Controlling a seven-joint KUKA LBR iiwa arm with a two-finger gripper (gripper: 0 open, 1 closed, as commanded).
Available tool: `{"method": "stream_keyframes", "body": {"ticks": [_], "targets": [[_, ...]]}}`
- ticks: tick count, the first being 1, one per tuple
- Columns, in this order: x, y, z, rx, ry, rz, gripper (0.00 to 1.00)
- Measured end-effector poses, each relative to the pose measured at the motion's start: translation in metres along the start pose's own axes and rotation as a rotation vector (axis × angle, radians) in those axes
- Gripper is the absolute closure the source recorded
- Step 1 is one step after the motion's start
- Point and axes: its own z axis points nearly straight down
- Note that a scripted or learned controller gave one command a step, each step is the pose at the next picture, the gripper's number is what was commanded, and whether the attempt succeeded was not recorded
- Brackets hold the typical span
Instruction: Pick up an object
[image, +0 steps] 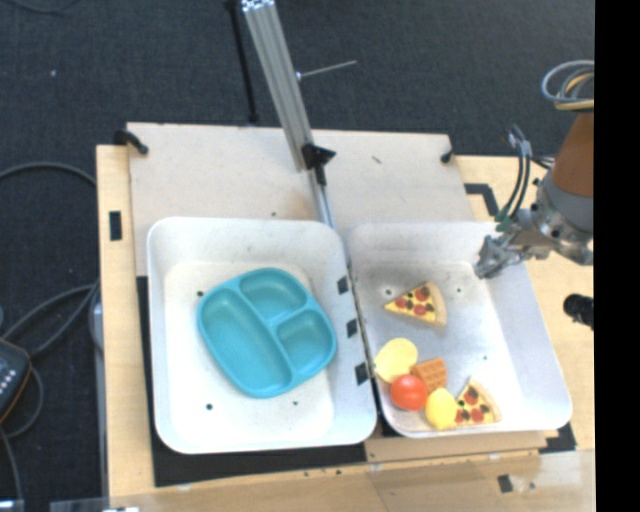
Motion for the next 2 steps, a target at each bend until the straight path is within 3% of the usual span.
{"method": "stream_keyframes", "body": {"ticks": [2], "targets": [[0.108,0.015,0.000,0.003,0.002,-0.003,1.00]]}}
